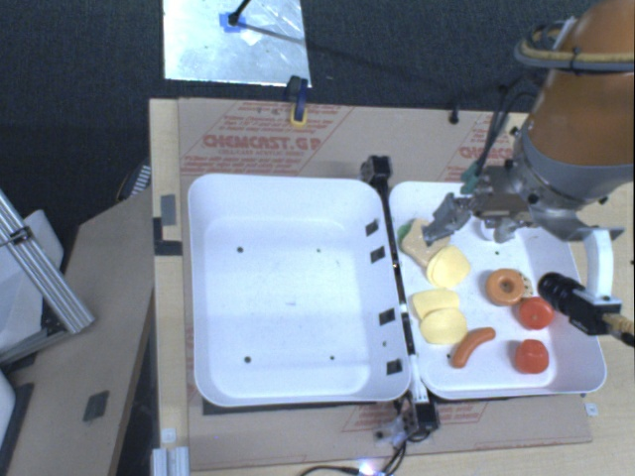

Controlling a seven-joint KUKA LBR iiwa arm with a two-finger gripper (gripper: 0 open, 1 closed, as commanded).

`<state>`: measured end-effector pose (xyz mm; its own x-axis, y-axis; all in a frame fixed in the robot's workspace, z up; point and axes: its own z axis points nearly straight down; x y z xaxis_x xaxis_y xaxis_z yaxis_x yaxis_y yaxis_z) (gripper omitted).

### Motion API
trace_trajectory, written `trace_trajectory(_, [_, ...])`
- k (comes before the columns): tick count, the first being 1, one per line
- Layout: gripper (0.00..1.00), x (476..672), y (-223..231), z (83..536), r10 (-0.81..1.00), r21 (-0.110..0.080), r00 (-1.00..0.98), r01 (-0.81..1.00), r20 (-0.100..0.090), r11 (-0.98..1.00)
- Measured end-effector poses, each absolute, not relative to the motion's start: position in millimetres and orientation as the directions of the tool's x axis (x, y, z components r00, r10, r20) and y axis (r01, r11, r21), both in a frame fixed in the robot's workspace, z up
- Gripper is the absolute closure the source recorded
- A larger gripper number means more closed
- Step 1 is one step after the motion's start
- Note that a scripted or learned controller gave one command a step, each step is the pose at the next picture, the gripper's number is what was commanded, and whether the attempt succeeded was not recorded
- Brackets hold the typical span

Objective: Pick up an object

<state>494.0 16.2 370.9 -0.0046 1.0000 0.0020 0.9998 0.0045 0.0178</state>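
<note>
Yellow pieces (442, 296) lie untouched in the right bin (585, 365); our tool (451, 216) hovers near its top-left corner, grip unreadable, nothing lifted.

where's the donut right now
The donut lies in the right bin, toward its right side, just above-left of a red tomato.

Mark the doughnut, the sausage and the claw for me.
doughnut (507, 286), camera view, on its glazed ring.
sausage (471, 346), camera view, on the middle of its curved body.
claw (448, 216), camera view, midway between its fingertips.
</note>
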Motion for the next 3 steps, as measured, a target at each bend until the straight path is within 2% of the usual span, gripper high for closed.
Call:
trace_trajectory(1, [0.0, 485.9, 55, 265, 1.0, -0.006, -0.007, 1.0, 0.001, 0.007])
trace_trajectory(2, [0.0, 494.3, 182, 342, 1.0, 0.009, -0.017, 1.0, 0.007, 0.017])
trace_trajectory(3, [0.0, 515.8, 238, 232, 1.0, -0.004, -0.008, 1.0, 0.0, 0.008])
